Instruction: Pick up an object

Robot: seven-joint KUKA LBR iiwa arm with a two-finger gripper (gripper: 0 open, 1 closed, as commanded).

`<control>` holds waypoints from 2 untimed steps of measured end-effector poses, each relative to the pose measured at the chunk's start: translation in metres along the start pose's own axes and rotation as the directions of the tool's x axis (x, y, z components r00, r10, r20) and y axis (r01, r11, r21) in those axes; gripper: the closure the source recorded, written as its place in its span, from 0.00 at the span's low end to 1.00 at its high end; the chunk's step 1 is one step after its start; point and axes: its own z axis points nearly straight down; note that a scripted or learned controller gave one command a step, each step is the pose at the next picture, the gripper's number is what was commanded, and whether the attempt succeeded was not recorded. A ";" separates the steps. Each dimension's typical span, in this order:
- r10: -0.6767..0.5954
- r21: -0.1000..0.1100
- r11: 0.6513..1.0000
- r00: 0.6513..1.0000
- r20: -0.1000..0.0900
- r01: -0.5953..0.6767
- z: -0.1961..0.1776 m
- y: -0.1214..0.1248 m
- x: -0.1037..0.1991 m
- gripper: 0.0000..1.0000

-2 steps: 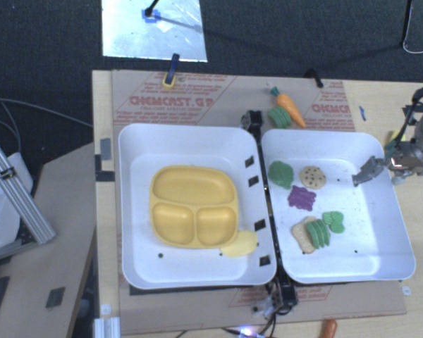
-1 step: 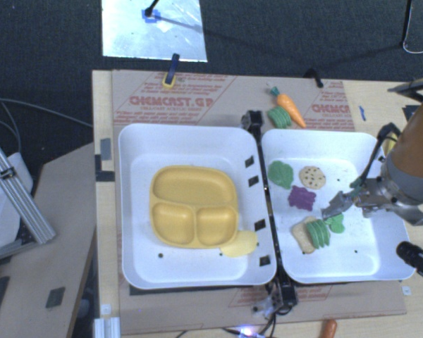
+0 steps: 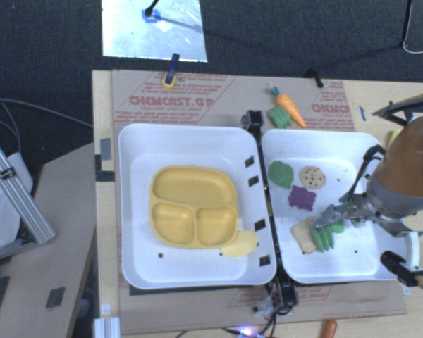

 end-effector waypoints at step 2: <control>-0.007 -0.013 1.000 1.000 0.001 0.007 -0.108 -0.016 0.027 1.00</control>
